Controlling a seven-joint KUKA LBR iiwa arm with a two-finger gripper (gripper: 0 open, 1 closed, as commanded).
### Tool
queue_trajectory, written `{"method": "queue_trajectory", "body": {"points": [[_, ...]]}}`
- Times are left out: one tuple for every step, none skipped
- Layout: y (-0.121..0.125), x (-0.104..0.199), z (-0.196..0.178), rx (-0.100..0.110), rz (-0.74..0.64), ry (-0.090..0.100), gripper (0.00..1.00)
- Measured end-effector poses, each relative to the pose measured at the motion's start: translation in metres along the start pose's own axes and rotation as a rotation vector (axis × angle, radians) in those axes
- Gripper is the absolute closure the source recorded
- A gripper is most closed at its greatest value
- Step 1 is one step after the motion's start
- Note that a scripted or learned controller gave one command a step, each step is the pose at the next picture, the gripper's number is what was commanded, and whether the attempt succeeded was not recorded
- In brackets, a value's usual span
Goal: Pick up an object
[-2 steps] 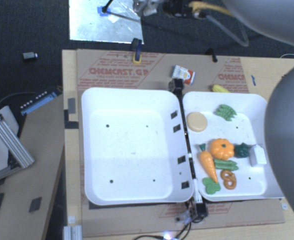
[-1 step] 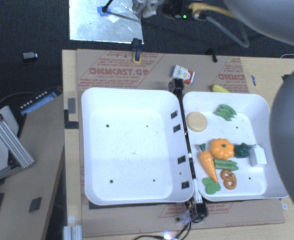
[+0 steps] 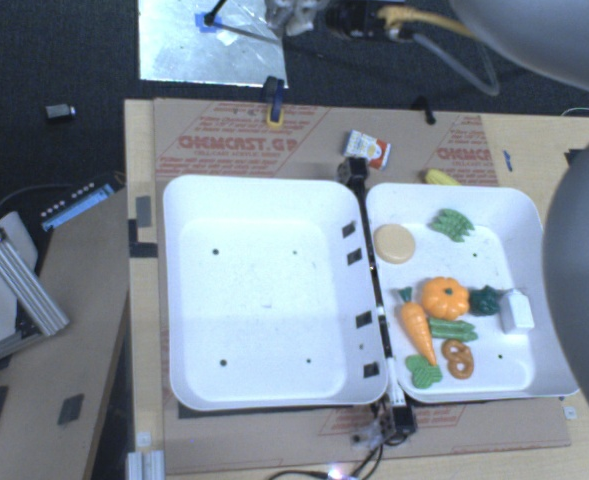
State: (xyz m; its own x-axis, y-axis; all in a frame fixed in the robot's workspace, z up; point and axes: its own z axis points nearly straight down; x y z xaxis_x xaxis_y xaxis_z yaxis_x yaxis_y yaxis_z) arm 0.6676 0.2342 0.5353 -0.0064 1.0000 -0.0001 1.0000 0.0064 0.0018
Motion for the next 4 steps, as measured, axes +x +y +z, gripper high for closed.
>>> {"method": "queue_trajectory", "body": {"points": [[0.001,0.000,0.000,0.000,0.000,0.000,1.00],[-0.085,0.002,-0.001,0.002,-0.002,0.003,1.00],[0.004,-0.001,0.004,-0.007,0.007,0.001,1.00],[0.001,0.000,0.000,0.000,0.004,0.000,1.00]]}}
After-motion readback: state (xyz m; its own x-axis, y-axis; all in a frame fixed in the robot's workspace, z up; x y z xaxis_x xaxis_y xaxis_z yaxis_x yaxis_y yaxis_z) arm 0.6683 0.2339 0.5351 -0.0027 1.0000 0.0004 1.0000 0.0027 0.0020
